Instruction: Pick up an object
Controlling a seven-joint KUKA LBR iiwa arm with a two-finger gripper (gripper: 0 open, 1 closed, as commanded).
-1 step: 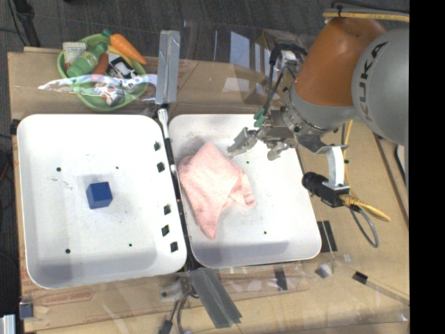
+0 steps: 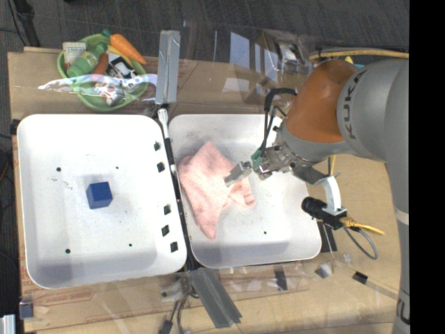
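A crumpled pink cloth [image 2: 206,184] lies in the left half of the right bin [image 2: 278,245]. A blue cube [image 2: 99,194] rests in the left bin [image 2: 42,145], left of its middle. My gripper [image 2: 240,175] reaches in from the right and hangs low over the right edge of the pink cloth, its metal fingers pointing left and down at the fabric. Whether fabric is caught between them cannot be made out.
A green bowl [image 2: 92,99] with a toy carrot and other small items stands on the bench behind the left bin. A divider with black clips [image 2: 167,186] separates the bins. The grey arm [image 2: 361,110] covers the right bin's far right side.
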